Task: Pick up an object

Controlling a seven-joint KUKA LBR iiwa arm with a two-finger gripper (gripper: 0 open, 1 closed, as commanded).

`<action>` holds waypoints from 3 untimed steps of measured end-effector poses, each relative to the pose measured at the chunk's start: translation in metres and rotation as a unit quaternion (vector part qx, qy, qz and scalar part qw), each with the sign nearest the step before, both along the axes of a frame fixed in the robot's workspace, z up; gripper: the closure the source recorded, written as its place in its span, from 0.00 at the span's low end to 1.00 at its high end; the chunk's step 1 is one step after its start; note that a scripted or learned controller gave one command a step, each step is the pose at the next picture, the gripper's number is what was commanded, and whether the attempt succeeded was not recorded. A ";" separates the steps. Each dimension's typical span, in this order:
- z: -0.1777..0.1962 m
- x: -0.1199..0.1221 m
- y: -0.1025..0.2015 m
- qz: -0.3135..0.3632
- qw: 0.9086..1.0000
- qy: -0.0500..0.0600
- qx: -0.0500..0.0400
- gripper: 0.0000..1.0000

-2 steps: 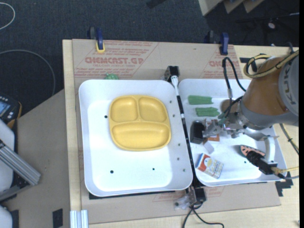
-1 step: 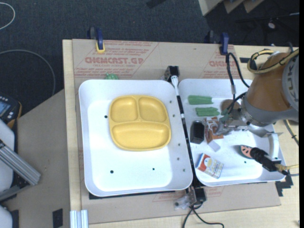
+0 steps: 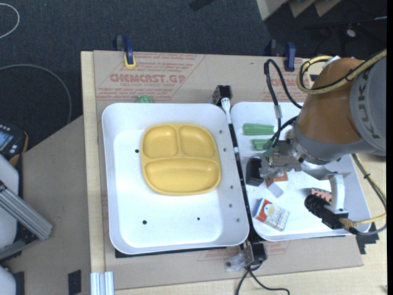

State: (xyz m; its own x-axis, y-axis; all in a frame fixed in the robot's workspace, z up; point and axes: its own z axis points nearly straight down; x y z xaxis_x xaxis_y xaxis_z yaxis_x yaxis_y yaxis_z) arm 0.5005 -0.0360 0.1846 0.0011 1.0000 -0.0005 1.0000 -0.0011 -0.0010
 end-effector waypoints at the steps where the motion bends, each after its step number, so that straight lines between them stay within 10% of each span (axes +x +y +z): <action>1: 0.033 0.054 0.070 0.001 1.000 -0.002 0.000 1.00; 2: 0.102 -0.024 0.101 0.003 1.000 0.000 0.001 1.00; 3: 0.058 0.043 0.052 -0.001 1.000 -0.002 -0.001 1.00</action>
